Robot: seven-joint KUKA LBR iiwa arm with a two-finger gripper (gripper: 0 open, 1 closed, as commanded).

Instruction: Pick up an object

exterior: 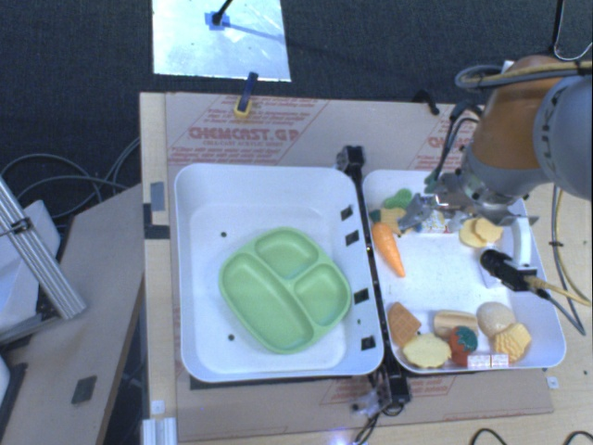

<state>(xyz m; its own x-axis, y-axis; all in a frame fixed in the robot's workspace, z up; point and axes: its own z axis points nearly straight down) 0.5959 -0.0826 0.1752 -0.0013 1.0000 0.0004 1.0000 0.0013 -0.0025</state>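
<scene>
1. Left bin (pixel 199 248) held a smooth green 3-section plate (pixel 283 288).
2. Right bin (pixel 542 341) held plastic food: tapered orange carrot (pixel 388 247), crackers, etc.
3. Gripper (pixel 419 216) hung near the carrot; grip unclear.

Green divided plate (pixel 284 288) in left bin (pixel 199 248) (3 compartments); cardboard sheet (pixel 278 128) under bins; foil square (pixel 220 24) behind.
</scene>
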